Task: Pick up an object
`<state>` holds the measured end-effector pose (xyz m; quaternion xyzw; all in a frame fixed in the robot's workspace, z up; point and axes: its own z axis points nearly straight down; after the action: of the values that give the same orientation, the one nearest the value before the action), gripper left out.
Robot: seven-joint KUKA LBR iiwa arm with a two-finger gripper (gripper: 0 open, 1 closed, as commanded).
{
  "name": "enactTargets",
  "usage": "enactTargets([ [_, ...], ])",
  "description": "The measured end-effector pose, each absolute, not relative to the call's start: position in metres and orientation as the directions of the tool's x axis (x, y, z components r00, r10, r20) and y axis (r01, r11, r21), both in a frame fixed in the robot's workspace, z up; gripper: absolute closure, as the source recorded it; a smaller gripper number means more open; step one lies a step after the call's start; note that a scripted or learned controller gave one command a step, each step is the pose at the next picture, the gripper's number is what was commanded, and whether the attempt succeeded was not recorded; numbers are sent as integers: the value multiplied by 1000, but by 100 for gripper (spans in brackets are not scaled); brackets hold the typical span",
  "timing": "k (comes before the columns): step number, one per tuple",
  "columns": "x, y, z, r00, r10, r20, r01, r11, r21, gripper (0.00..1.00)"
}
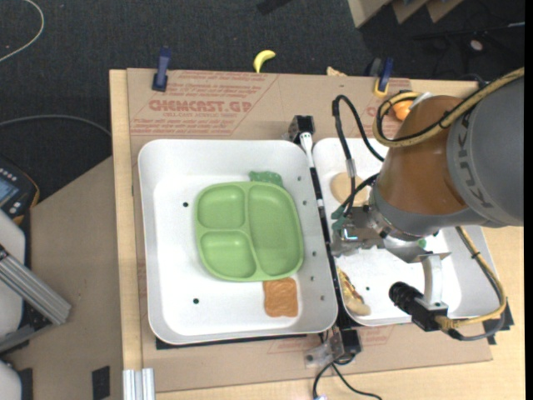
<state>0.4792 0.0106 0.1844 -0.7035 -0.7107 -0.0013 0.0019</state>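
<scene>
the arm [441,161] reached into the right bin [475,294], its gripper [348,232] low at the bin's nine o'clock edge; whether it was clenched could not be told. a tan object [341,185] lay at its twelve o'clock. a green divided tray [248,230] sat in the left bin [166,240], an orange piece [281,297] at its five o'clock.

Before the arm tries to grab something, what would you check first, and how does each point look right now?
1. Gripper over a bin: ok, it sits low over the right bin, near its left wall.
2. Fingers open or shut: cannot tell, the wrist hides them.
3. Something held already: cannot tell.
4. A target nearby: ok, a tan object lies just above the gripper and a yellowish one just below.
5. Left bin contents settled: ok, the green divided plate lies flat, with an orange piece beside it.
</scene>
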Motion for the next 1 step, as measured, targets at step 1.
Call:
enactTargets([
  [1,480,85,255,-10,1000,4,1000,10,7,100],
])
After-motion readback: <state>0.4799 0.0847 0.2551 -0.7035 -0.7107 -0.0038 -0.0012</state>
